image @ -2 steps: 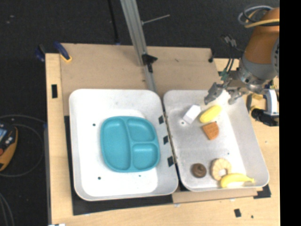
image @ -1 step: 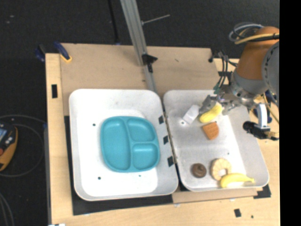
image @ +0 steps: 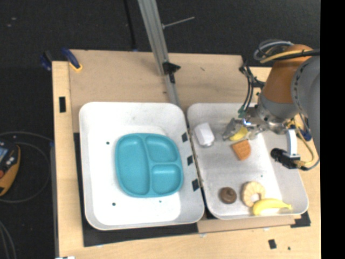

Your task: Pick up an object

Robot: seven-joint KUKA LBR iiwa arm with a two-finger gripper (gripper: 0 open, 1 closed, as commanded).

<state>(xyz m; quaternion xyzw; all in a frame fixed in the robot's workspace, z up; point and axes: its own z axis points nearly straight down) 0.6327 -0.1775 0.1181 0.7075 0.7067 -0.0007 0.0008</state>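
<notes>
My gripper (image: 238,130) is low over the upper middle of the right bin (image: 215,198). A small yellow piece (image: 239,137) lies right at its tip, partly hidden by it. Just below that is an orange block (image: 242,150). A white rounded object (image: 204,134) rests to the gripper's left, near the bin's left wall. Along the bin's front lie a brown donut (image: 228,195), a pale pineapple ring (image: 252,192) and a yellow banana (image: 271,206).
The left bin (image: 97,123) holds a teal divided plate (image: 149,164). A grey metal post (image: 157,42) slants up behind the bins. Black cabling (image: 288,159) hangs from the arm over the right bin's right side.
</notes>
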